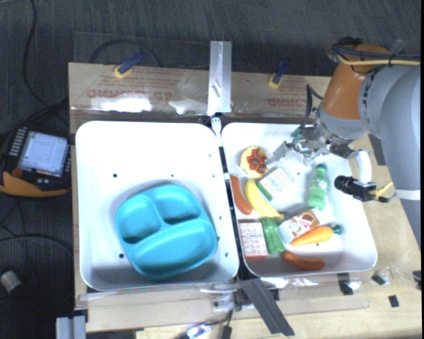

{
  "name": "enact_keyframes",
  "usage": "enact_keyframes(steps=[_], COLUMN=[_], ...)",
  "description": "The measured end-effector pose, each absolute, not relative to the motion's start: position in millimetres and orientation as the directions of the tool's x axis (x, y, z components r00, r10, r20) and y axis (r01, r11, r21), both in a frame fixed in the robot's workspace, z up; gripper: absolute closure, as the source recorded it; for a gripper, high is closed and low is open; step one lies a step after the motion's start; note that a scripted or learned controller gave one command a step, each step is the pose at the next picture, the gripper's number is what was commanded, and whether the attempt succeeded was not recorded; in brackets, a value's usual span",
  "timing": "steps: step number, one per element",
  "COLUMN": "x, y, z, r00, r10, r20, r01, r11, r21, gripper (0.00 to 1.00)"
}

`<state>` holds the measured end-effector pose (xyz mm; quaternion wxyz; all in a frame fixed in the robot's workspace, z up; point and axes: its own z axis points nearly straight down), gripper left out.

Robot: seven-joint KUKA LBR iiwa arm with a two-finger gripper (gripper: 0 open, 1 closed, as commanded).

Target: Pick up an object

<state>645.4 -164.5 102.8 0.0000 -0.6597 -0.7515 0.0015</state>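
I see a blue divided tray (166, 232) lying in the left bin (99, 154), near its front right corner. Off the surface (81, 73) to the left, a small screen device (39, 154) sits on the dark floor (28, 41), cables trailing nearby.

arm (392, 111) cut off at right edge. gripper (304, 143) fingers too small to read. red toy (304, 262) half hidden under carrot (312, 236).

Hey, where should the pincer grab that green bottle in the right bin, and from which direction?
Probably around the middle of the green bottle, coming straight down. It lies flat, running toward the near rim, so closing across its narrow width suits it. Its right side faces bare bin floor; the checkered carton lies to its left.
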Motion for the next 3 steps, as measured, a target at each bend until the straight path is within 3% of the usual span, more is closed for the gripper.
enact_keyframes(steps=[1, 2, 3], x=[605.2, 613.5, 613.1], y=[-224, -217, -217], z=[150, 104, 111], r00=[-0.215, -0.185, -0.186], r10=[0.977, 0.983, 0.982], r20=[-0.003, 0.0, -0.003], r01=[0.977, 0.983, 0.982], r11=[0.215, 0.185, 0.186], r21=[-0.002, 0.016, 0.015], gripper=[0.0, 0.0, 1.0])
